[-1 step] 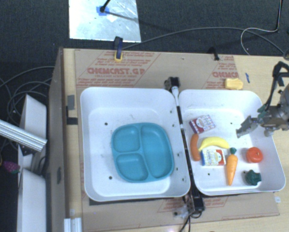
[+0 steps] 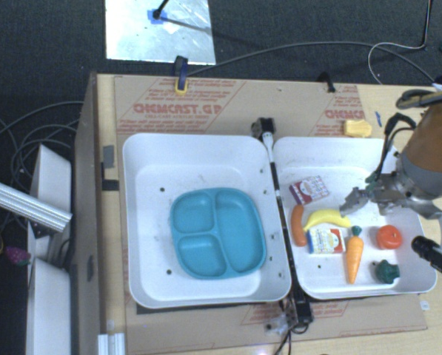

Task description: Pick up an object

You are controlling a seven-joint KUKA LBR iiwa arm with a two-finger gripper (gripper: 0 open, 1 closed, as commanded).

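Observation:
The right bin (image 2: 398,287) holds several small toys. A red-and-white carton (image 2: 309,190) lies towards the back, with a red sausage (image 2: 299,224), a yellow banana (image 2: 326,217) and a small printed box (image 2: 326,240) in front of it. An orange carrot (image 2: 353,257), a red-orange tomato (image 2: 389,237) and a dark green piece (image 2: 386,271) lie at the front right. My gripper (image 2: 387,205) hangs over the bin's right half, just above and behind the tomato and to the right of the banana. Nothing visibly hangs from it.
The left bin (image 2: 154,168) carries a blue divided plate (image 2: 218,232). A black divider strip (image 2: 277,198) runs between the bins. A yellow block (image 2: 357,128) lies on the bench behind the right bin. Cables cross the floor beyond the bench.

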